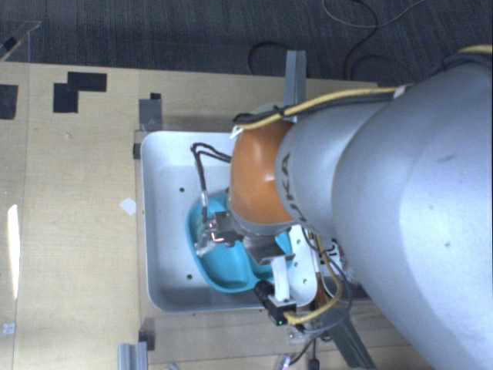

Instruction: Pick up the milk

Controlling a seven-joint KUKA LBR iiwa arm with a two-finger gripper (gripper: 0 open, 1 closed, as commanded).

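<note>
Grey arm point(370, 206) hides bin point(166, 206); blue object point(223, 268) perhaps bowl.

A blue bowl point(223, 264) lies in the white bin point(166, 206).

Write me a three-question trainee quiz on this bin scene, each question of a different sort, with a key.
1. True or false: the arm reaches over the white bin.
2. Multiple choice: what colour is the bowl-like object lying in the bin under the wrist? A) red B) blue C) yellow
3. Fill in: the band above the wrist is ____.

Key
1. True: the arm comes in from the right and covers much of the bin.
2. B: it is blue, and the wrist hides part of it.
3. Orange.

The arm blocks the view of a milk carton and the gripper's fingers, so neither is quizzed.
</note>
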